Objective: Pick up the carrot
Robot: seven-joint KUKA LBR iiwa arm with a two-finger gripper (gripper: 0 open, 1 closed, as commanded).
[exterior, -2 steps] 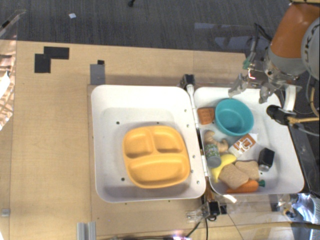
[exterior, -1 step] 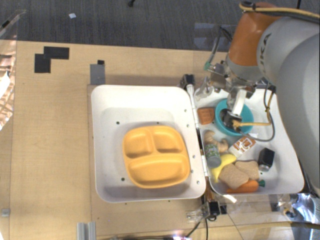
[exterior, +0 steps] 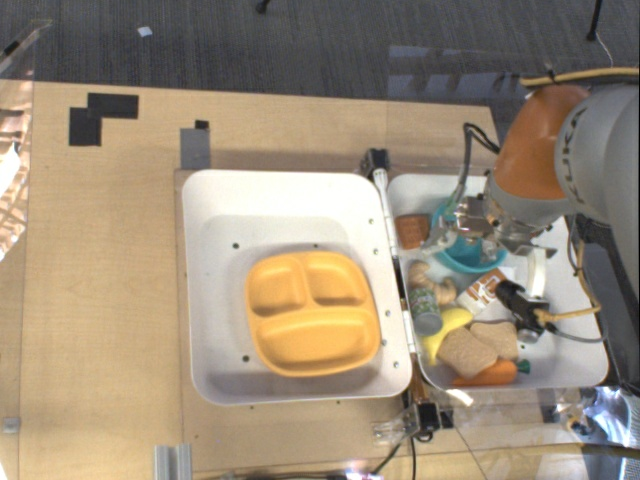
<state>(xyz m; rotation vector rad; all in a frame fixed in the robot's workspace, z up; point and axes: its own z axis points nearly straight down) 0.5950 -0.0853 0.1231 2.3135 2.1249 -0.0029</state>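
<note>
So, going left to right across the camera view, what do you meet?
Black L-shaped mark → left bin → yellow divided plate → right bin with carrot among clutter → grey arm's orange band.

Yellow sectioned plate [exterior: 312, 311] in left bin [exterior: 215, 268]; right bin [exterior: 590, 368] crowded (teal bowl [exterior: 472, 258], bread slices [exterior: 478, 346]).

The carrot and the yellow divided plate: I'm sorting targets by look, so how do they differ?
The carrot is orange, small and slender, while the yellow divided plate is broad and flat. The carrot lies in the right bin crowded against other items, partly under bread; the plate sits alone in the left bin. Both lie flat.
</note>
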